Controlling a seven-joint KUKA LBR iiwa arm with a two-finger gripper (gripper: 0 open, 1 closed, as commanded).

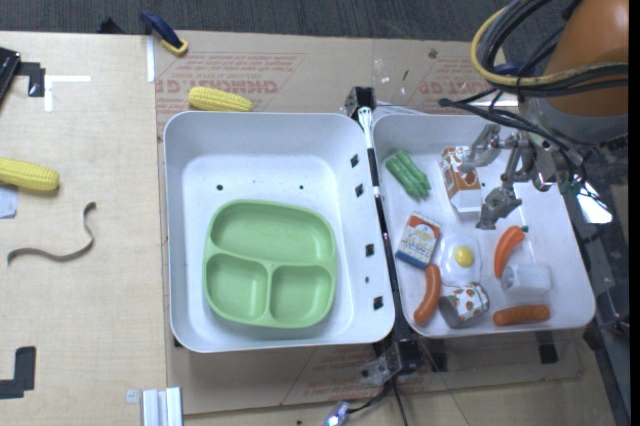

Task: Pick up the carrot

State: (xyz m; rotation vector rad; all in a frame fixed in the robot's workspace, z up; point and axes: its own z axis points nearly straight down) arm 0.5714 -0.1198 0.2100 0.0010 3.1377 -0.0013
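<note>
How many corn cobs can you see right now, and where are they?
2. One corn cob lies on the cardboard just behind the left bin; the other corn cob lies on the bench at the far left edge. More could be hidden under the arm.

Carrot (509,248): small, orange, tapered toy piece, lying tilted in right bin (572,239), thick end up-right, narrow tip down-left, near right wall; white block (530,277) just below, fried egg (462,257) to left.

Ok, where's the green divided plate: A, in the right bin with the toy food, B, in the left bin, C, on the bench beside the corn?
B: the plate lies in the left bin, while the toy food sits in the right bin.
</note>
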